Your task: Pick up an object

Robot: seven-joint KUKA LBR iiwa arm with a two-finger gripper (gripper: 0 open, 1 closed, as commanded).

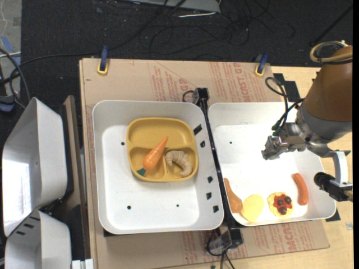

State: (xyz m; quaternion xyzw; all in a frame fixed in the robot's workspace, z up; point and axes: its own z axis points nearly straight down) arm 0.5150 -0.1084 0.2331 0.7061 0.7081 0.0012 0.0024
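Nothing is lifted yet, so the whole pick is still to do: in the right bin (235, 116) the candidates lie along the near edge, with a toy sausage (301, 188) at about five o'clock from the gripper (273, 149), a small pizza-like piece (280, 203) and a pale yellow disc (253, 206) near six, and an orange spoon-shaped piece (231, 195) toward seven. The grey arm reaches in from three o'clock, its wrist angled down, the gripper hovering over bare bin floor well apart from them. Whether it is spread or closed I cannot tell; nothing sits in it.

The left bin (112, 150) holds a yellow divided plate (134, 133) with a toy carrot (155, 153) and a shrimp (180, 161).
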